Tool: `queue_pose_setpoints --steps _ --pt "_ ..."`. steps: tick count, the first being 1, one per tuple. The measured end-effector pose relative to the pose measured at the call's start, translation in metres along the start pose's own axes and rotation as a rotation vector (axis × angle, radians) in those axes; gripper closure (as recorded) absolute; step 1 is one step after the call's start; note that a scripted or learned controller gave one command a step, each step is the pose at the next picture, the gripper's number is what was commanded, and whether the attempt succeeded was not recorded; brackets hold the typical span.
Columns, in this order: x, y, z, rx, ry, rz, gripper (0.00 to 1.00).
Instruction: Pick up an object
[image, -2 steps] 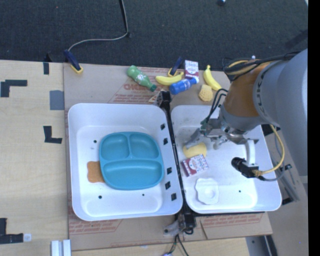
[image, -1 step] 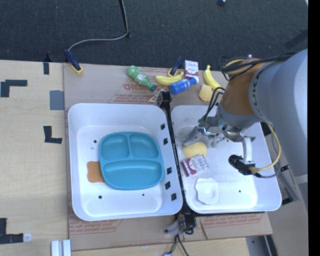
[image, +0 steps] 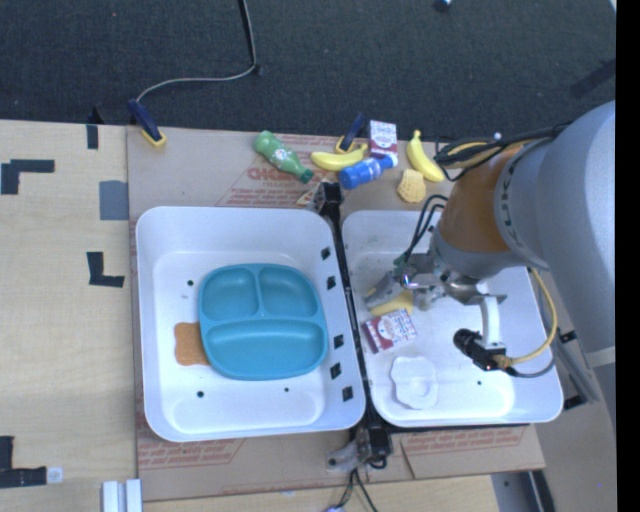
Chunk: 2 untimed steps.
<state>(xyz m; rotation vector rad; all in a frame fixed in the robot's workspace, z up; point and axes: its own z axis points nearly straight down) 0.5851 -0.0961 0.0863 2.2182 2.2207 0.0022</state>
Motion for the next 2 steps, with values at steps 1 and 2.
queue_pose_setpoints --steps 1,2 --pt "-0.007 0.07 0.001 -0.001 -0.001 -0.001 0.0" --pt "0.0 0.025 0.0 0.001 -0.001 0.001 0.0"
